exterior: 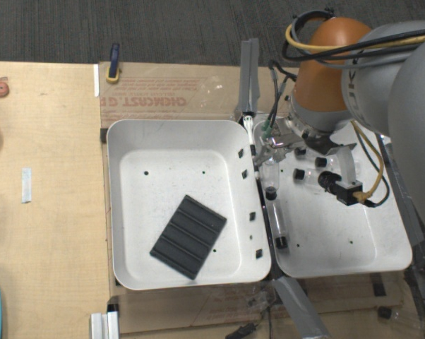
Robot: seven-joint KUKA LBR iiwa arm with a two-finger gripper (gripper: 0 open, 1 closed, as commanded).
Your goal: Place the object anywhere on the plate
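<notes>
Bench with two shallow white bins side by side. Left bin (121,189): holds one dark ribbed rectangular slab (189,236), taken here to be the plate. It lies flat toward the front middle of the bin floor, with its long axis on a diagonal from lower left to upper right. Right bin (382,253): occupied at its left side by the gripper (272,171), which hangs from the grey arm (403,69) close against the wall the two bins share. Gripper state: cannot be told, as cables and fittings crowd the tool end, and nothing can be made out in its hold. Slender clear tube-like piece (277,221): lies just below the gripper, along the right bin's left wall, with its long axis running front to back and a dark tip at the near end. It may be the object to be placed, but that is uncertain. Governing relation: the slab lies to the left of the gripper and nearer the front, across the shared wall. Any carry would therefore run leftward over that wall, ending above the slab's diagonal face.
</notes>
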